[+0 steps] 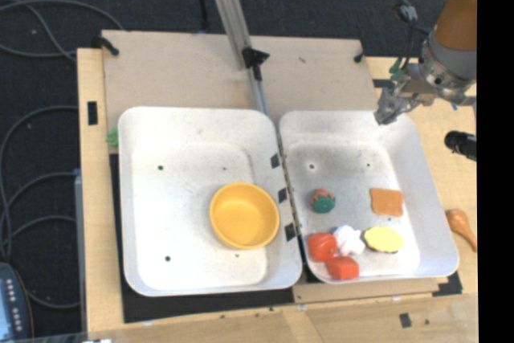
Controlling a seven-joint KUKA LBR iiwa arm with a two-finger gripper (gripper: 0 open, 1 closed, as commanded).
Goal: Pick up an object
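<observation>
Hand [388, 112] hovered over far-right corner of right bin [418, 142], w/ nothing in it; finger state unclear. Yellow bowl [243, 215] sat in left bin [144, 173].

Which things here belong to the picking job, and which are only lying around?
Belong to the job: gripper, yellow bowl, green and red toy, orange block, yellow oval piece, red pieces, small white piece.

Lying about: aluminium post, cables on the floor, orange object on the bench.
</observation>
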